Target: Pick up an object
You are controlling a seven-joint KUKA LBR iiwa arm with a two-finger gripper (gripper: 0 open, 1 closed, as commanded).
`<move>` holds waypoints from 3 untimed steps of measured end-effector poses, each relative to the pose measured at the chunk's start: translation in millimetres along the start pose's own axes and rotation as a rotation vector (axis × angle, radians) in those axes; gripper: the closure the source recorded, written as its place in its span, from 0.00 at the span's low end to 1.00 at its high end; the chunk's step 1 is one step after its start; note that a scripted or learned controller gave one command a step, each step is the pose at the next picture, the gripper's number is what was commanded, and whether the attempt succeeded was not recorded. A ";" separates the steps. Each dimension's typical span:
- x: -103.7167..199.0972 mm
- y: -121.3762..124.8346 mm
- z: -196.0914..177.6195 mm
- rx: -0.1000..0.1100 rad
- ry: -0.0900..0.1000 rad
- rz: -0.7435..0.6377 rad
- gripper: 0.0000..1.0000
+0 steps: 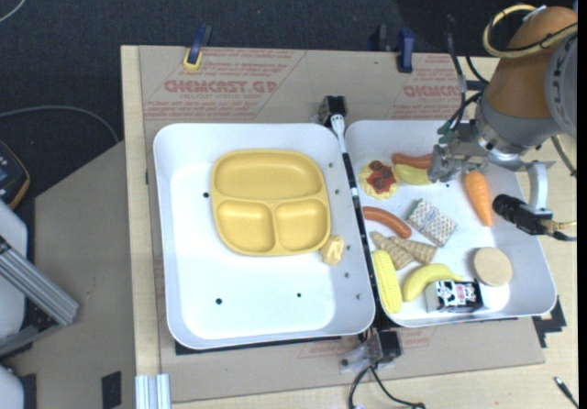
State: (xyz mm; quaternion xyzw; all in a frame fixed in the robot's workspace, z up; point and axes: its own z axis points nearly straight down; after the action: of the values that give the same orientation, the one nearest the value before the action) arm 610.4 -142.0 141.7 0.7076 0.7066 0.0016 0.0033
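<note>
The gripper (444,166) hung low in the upper part of the right bin (541,288), right of centre in the frame, its tip over a yellow-green piece (412,175) with a red sausage (410,160) touching it just above. How its jaws stood could not be told; the wrist hid them, and nothing was seen held. No one object was named, so the nearest pieces looked the likely targets. They seemed to be light, stiff plastic toy food with smooth skins that might slip, and a hold across the narrow middle of either would probably serve best. The carrot (478,197) lay just right of the gripper, tapered, so a grip near its thick top seemed safer. Lower in the bin lay a second sausage (387,221), a wrapped bar (431,221), a cone (404,254), corn (387,281), a banana (425,279), a small carton (455,294) and a round disc (492,265). The left bin (183,215) held a yellow tray (271,201) with a small pale lump (332,251) at its lower right corner. The arm was cut off at the right edge, and what the flowered item (379,179) was stayed unclear.
</note>
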 end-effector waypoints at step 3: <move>43.6 25.4 -92.7 0.002 0.002 -0.007 1.00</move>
State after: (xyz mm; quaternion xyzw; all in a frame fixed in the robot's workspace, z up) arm 635.2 -98.2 234.5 0.7052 0.7090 0.0018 0.0020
